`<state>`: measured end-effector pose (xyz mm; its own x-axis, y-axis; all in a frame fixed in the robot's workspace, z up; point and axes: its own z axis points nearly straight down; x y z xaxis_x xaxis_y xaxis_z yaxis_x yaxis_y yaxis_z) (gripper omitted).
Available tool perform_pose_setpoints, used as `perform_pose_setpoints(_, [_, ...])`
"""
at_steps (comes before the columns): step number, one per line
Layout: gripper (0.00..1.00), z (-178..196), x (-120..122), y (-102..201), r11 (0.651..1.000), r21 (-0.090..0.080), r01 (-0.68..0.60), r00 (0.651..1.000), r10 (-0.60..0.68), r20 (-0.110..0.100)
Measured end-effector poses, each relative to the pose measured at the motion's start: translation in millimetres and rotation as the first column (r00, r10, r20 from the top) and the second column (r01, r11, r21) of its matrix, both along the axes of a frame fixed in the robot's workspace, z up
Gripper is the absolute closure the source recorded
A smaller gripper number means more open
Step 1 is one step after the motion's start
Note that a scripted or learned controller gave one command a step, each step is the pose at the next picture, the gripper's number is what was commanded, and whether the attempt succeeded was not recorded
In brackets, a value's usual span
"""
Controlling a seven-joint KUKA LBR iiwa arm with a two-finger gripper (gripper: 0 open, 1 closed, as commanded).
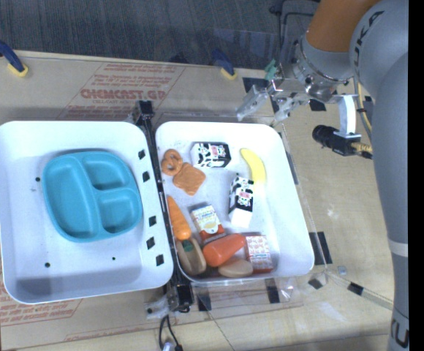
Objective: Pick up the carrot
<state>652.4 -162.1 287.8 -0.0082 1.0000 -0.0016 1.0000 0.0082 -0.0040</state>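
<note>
The arm [376, 72], grey with an orange band, enters from the right and hangs above the far right corner of the right bin. Left bin [22, 218]: white, shallow, holding one blue divided tray [91, 194]. Right bin [289, 218]: white, shallow, crowded with small toy foods. Gripper [267, 107]: at the arm's end, over the bench just beyond the right bin's far rim, its two fingers spread apart with nothing between them. Carrot [179, 219]: orange, slender, lying along the right bin's left wall about midway down, pointed end toward the far side; it sits well apart from the gripper, nearer the viewer and to the left of it. Just beside the carrot, a small carton [206, 219]; near the bin's front, a thick orange sausage-like piece [224, 248]. Further items in the right bin: two cow-patterned cartons [210, 153] [242, 194], a banana [254, 164], a pretzel [172, 161] touching a brown piece [189, 179].
</note>
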Motion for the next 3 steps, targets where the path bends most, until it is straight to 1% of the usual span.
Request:
perform_pose_setpoints(1, [0.0, -99.8, -36.6, 51.3, 0.988, 0.005, -0.156, 0.988, 0.156, -0.004])
perform_pose_setpoints(2, [0.0, -96.5, -80.6, 147.8, 0.962, 0.006, -0.273, 0.962, 0.273, 0.001])
perform_pose_setpoints(3, [0.0, -95.9, -74.9, 99.0, 0.946, -0.001, -0.325, 0.946, 0.325, 0.003])
